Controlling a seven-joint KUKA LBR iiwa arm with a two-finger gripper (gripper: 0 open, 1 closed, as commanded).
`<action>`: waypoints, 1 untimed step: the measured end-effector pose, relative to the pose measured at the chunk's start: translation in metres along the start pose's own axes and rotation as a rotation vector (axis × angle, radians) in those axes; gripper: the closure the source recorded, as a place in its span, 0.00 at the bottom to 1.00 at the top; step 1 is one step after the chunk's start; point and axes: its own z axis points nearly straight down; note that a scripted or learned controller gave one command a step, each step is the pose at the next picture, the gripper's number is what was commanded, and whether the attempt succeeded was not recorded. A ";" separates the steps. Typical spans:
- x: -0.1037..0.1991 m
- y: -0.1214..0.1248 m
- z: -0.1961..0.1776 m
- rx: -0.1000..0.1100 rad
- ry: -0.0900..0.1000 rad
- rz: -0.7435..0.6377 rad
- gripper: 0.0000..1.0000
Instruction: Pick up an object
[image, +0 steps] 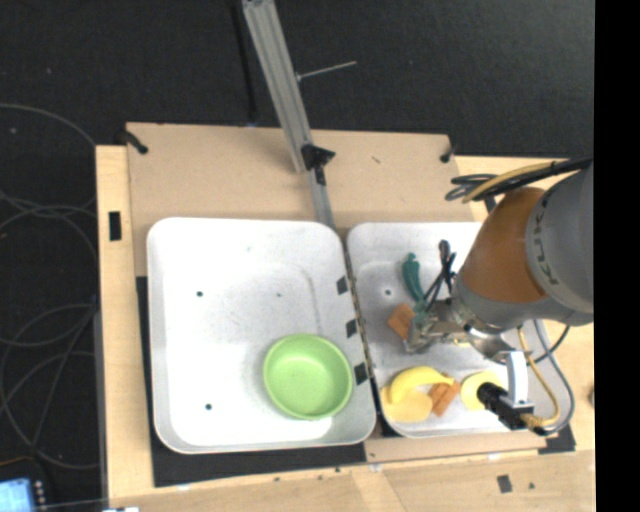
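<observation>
My gripper (422, 333) reaches down into the right bin (372, 250), near its middle. Just left of it, touching or nearly touching, lies a small orange block (401, 322). A teal tool-like object (411, 277) lies behind the gripper. In front of it rests a yellow rounded object (408, 392) with a small orange piece (441, 399) against it. Another yellow object (472, 388) sits to the right, partly covered by black hardware. The arm's orange band (500, 255) hides the bin's right part.
A light green bowl (307, 375) sits at the front right of the left bin (200, 270). A metal pole (285, 90) slants up from the bins' shared back edge. Cables (490, 183) hang at the arm's back.
</observation>
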 end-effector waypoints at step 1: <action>0.008 0.003 -0.060 -0.003 -0.002 -0.009 1.00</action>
